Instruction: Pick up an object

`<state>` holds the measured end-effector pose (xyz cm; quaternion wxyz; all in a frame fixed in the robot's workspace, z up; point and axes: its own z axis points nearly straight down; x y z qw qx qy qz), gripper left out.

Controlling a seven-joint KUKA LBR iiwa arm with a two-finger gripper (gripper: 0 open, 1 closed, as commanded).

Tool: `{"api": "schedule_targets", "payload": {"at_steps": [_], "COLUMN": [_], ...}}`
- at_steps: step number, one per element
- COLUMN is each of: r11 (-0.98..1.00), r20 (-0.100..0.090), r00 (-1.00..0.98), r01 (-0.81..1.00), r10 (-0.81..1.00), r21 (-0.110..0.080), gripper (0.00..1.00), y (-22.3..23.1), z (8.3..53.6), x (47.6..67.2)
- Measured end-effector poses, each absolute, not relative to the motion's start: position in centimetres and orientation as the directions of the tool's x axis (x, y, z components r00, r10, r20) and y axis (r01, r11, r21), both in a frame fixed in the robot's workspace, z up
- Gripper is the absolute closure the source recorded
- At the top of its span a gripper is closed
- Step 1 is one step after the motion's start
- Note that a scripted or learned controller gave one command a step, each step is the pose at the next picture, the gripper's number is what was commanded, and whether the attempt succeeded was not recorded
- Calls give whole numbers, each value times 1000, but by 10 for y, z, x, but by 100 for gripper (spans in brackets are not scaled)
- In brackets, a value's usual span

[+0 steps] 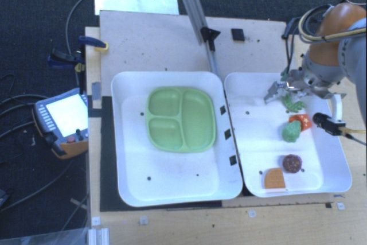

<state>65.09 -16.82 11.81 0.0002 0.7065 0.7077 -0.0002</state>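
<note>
While the gripper [282,90] is hanging over the right bin [252,140], I cannot tell how its jaws are standing. Leafy greens [295,104] are lying just beside it. They are probably light and floppy, so grabbing the middle looks best.

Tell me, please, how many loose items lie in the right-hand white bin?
5: green leafy piece by the gripper, orange-red piece, green lump, dark round piece, orange wedge. The arm may hide more.

A handheld control pendant [62,122] lies on dark carpet [34,8] beside the bench [155,43].
</note>
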Motion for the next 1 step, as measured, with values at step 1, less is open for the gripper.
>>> {"api": "schedule_targets", "payload": {"at_steps": [1], "r11": [3], "r20": [-2], "r00": [-3], "r01": [1000], "r10": [1000], "r21": [7], "gripper": [100], "y": [-168], "z": [132], "x": [653]}}
